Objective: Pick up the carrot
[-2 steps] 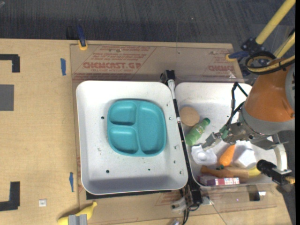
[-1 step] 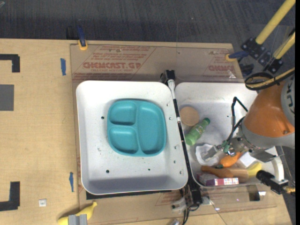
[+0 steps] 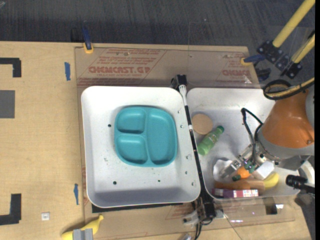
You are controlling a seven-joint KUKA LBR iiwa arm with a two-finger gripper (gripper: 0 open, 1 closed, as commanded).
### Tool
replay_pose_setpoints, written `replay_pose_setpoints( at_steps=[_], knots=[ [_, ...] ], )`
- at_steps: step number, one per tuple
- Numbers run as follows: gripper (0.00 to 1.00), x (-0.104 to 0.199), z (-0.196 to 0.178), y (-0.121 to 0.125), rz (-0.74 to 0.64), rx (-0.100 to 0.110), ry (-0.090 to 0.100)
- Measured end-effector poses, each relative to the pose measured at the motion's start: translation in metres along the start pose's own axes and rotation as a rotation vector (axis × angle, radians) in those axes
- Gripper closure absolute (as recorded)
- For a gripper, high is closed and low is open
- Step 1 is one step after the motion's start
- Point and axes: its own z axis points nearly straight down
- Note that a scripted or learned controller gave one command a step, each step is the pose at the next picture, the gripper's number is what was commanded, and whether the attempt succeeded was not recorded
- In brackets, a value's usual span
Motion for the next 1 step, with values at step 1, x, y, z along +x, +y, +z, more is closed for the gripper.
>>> replay_pose_setpoints(
  at_steps=[1],
  knots=[
    [1.00,-0.0040,-0.0125,0.0034,0.003,-0.012,-0.017]
  ],
)
